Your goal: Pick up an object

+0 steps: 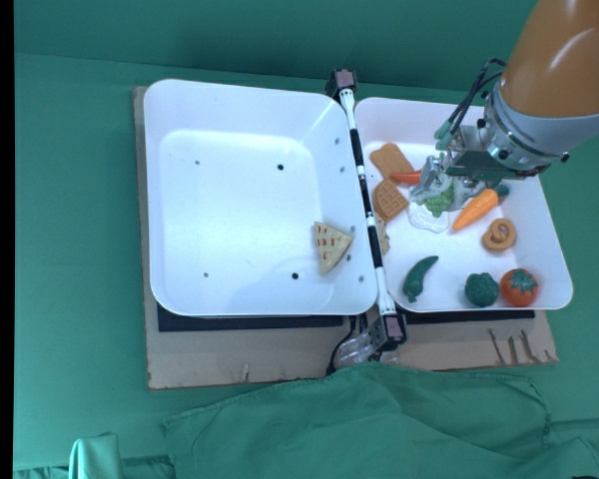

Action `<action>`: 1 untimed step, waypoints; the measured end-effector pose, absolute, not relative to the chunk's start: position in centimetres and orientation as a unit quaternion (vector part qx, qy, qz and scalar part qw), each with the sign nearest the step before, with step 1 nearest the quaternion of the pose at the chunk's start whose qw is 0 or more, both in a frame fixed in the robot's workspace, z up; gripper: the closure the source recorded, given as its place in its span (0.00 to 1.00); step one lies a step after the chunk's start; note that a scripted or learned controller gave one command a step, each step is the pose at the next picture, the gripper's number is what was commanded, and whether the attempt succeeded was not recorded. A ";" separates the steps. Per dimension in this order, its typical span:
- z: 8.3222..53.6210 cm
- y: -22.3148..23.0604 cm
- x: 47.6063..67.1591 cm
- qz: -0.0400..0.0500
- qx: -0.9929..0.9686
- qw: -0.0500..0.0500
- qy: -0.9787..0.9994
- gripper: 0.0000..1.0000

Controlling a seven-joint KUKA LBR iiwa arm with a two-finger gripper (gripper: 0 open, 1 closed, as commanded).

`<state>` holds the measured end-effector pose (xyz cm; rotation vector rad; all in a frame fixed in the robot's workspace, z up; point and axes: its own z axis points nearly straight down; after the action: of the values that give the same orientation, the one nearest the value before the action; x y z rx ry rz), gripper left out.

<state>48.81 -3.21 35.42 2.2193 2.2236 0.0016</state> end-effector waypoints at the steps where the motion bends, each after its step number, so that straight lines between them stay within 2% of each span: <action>1: 35.1 2.7 49.6 0.001 0.706 0.001 0.708 1.00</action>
<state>49.62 2.66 35.07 2.2174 2.2232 0.0041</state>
